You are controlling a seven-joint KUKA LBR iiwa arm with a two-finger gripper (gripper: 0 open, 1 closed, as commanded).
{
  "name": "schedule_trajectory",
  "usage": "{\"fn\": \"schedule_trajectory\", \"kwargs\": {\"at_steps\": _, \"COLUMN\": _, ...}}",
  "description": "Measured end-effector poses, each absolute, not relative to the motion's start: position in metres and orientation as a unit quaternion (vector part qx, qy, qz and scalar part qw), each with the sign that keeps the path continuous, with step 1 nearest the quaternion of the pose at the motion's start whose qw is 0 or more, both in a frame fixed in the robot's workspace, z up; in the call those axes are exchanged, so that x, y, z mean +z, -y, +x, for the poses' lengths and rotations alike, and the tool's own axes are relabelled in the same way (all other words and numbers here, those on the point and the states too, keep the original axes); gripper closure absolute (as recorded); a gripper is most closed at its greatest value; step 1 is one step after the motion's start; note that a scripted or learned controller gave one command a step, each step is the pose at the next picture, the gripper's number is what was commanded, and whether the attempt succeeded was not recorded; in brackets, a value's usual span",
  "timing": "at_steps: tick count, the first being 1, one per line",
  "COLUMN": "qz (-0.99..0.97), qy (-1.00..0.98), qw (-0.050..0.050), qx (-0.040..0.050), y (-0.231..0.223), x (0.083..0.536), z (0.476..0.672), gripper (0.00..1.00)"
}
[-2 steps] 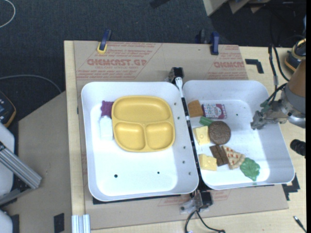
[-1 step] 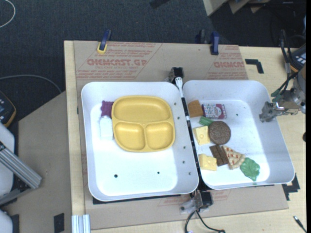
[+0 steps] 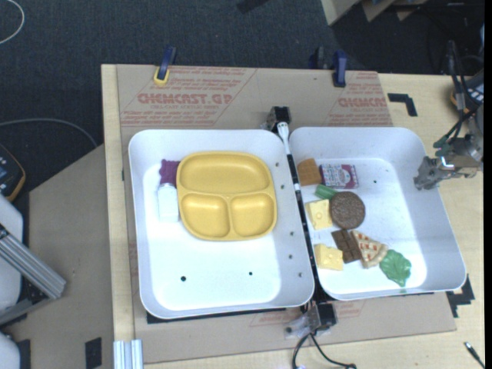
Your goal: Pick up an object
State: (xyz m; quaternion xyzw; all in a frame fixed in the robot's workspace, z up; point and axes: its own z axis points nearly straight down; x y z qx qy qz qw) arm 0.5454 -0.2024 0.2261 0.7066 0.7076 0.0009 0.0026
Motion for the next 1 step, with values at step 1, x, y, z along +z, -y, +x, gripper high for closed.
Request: {"fn": "schedule_trajectory", "kwargs": {"at_steps": 1, "qz": 0.705, "qy": -0.709, "qw": 0.002, "qx": 0.0015, "y": 0.1592, "x": 0.234, "z": 0.5655, "gripper": 1.0}}
